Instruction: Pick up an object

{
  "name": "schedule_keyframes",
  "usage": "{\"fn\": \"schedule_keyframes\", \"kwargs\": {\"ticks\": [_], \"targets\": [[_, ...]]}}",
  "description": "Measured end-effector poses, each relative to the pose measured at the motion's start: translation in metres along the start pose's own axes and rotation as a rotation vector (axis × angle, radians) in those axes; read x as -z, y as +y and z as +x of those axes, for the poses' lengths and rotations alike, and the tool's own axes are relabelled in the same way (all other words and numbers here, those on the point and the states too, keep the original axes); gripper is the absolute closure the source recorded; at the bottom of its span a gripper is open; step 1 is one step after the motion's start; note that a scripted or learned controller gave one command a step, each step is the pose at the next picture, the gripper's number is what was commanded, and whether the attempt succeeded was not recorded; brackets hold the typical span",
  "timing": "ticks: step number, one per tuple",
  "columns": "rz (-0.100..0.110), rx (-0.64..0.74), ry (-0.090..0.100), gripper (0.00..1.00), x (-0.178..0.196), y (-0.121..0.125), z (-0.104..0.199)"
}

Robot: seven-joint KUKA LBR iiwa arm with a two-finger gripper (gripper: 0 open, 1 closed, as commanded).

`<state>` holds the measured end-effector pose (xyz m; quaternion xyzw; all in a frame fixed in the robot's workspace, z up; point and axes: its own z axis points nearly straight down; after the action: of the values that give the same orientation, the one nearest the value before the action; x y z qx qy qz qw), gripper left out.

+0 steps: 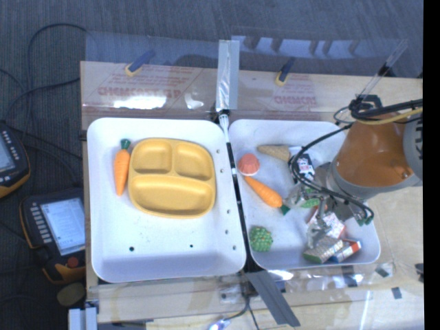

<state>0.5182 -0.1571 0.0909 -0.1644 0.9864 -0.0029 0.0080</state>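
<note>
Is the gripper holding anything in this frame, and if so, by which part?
Cannot be told: the gripper is low in the right bin amid clutter.

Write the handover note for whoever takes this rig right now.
Gripper: low in the right bin, over the pile of wrappers and tubes at its near right corner; finger state unreadable, nothing visibly held.
Right bin also holds a carrot, a pink ball, a green knobbly ball and a cone.
Left bin: yellow divided tray, second carrot beside it.
Done: nothing visibly lifted.
Left: pick up one object.
</note>
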Motion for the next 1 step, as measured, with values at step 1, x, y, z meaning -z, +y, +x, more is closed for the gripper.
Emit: {"fn": "schedule_keyframes", "kwargs": {"ticks": [1], "targets": [[-0.003,-0.176,0.004,0.00,-0.0006,0.0448,-0.0544]]}}
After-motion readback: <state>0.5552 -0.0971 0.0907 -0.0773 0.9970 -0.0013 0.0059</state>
